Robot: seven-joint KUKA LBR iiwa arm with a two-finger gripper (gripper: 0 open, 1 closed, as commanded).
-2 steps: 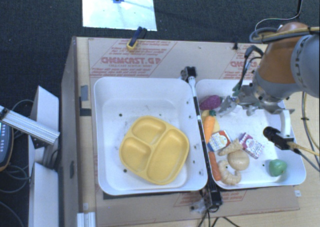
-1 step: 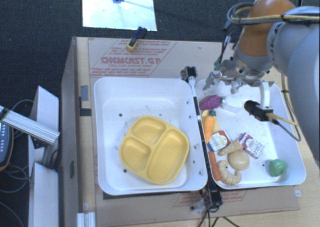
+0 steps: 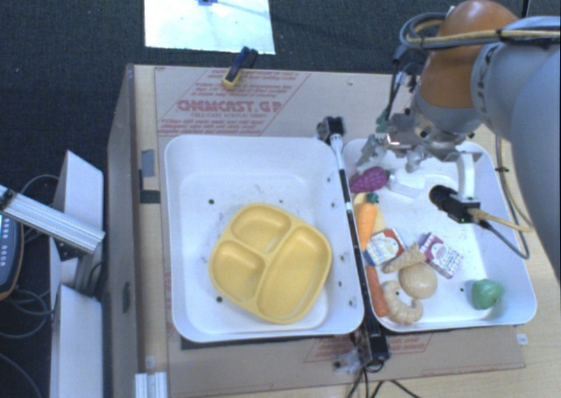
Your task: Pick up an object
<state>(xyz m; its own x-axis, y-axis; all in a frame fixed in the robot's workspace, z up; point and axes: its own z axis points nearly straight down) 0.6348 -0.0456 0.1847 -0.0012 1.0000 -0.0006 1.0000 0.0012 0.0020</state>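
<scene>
A: We are looking down at the two bins, and we are seeing the pincer (image 3: 405,152) hovering over the far end of the right bin (image 3: 513,295), above a purple grape-like toy (image 3: 369,181) and a small white piece (image 3: 406,184).

B: Is it holding anything?

A: We are seeing nothing between its fingers; whether it is released or clenched we cannot tell, since the wrist is covering it.

B: So which step are we judging this to be?

A: The approach, we think, with nothing lifted yet. The candidates are lying in that right bin: the carrot (image 3: 365,223), two small cartons (image 3: 384,247), a potato-like lump (image 3: 418,280), a green ball (image 3: 485,293) near the front corner. The next move is calling for a straight descent onto one piece, clear of the bin wall.

B: And the left bin?

A: It is bearing a yellow divided plate (image 3: 271,262). The surface (image 3: 228,103) beneath is brown board with red lettering, dark carpet lying beyond it, with a pale sheet (image 3: 206,2) on the floor.
</scene>
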